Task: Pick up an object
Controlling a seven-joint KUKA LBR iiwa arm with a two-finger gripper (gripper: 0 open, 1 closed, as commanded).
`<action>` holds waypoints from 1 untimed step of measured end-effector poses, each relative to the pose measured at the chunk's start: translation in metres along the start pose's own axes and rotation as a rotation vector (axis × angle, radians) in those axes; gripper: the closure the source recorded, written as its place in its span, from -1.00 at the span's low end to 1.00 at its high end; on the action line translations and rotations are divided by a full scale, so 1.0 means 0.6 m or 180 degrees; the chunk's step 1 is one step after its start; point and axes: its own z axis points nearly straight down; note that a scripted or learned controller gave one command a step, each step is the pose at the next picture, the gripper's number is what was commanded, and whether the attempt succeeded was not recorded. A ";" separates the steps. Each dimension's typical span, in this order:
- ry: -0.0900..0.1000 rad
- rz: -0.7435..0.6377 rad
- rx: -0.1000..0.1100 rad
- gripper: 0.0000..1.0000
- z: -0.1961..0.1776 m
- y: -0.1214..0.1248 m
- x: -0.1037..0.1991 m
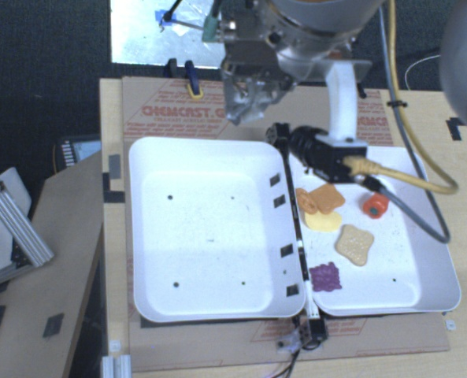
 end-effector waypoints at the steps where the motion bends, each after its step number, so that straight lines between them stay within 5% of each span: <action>1: -0.0001 -0.0005 0.0003 -1.00 0.001 0.000 0.000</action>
